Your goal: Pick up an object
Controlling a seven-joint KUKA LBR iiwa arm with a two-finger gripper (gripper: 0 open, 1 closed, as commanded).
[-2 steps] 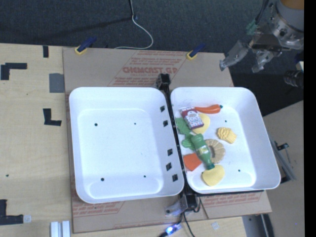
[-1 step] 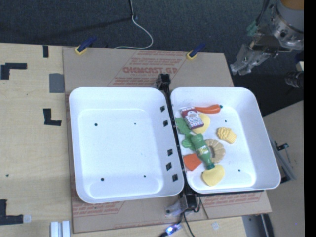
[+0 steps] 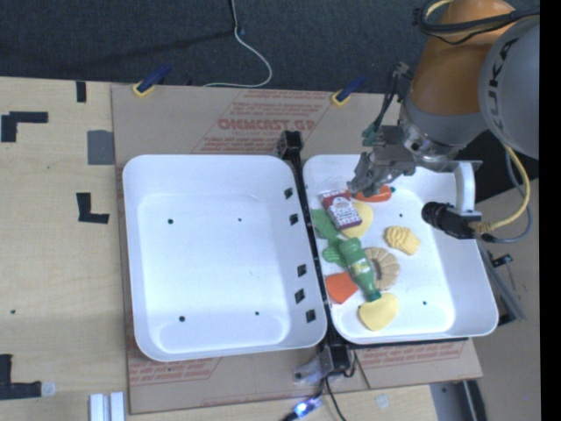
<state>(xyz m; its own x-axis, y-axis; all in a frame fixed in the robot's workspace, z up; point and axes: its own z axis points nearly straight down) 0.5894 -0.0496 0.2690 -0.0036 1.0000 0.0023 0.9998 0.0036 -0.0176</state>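
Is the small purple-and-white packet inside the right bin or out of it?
Inside. The small purple-and-white packet lies on the right white bin's floor near its left wall, beside green toys.

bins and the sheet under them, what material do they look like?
Bins: likely moulded plastic, smooth white with a slight sheen, rounded corners and soft highlights along the rims. Sheet under them: looks like corrugated cardboard, matte brown with red printed lettering and a cut edge held by clamps. Neither can be confirmed from looks alone.
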